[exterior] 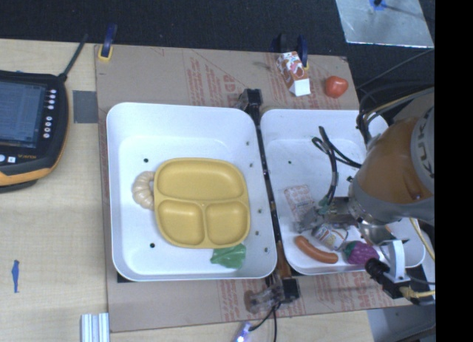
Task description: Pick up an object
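Note:
My gripper (318,220) is low in the right bin (295,130), near its front, hanging from the grey arm with the orange band (392,167). Directly beneath and beside it lie a clear plastic packet (298,197) and a small grey-and-white item (332,236). A hot dog (316,250) lies just in front of the gripper, with a purple toy (360,252) to its right. In the left bin (126,134) sits a yellow divided tray (201,202), a beige piece (143,189) at its left edge and a green piece (229,256) at its front.
Behind the right bin, on the cardboard, stand a small carton (293,73) and a red tomato (335,86). A teach pendant (26,126) rests on the bench at far left. Black cables (331,152) trail across the right bin's back half.

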Controlling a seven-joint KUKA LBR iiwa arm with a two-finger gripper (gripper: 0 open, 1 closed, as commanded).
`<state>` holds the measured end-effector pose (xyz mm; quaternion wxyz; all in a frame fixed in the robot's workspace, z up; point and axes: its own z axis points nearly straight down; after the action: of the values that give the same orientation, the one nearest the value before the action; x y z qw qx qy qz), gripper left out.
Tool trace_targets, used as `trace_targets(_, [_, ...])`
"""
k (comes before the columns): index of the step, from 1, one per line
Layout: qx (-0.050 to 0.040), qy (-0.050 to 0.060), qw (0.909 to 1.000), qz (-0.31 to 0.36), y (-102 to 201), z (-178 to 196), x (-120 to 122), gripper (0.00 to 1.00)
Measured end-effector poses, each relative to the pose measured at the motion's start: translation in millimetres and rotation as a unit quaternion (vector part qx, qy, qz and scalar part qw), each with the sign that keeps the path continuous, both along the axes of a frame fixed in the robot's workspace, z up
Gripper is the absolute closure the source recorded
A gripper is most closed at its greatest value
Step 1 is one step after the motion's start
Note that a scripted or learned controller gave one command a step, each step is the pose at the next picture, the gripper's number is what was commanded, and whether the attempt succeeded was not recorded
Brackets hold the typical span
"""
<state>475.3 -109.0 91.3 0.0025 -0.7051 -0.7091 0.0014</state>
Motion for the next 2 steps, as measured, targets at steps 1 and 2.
trace_targets(1, [0.0002,0.001,1.0,0.001,-0.6,9.9,-0.1,1.0])
trace_targets(2, [-0.0007,-0.002,1.0,-0.001,-50.8,61.1,0.8,1.0])
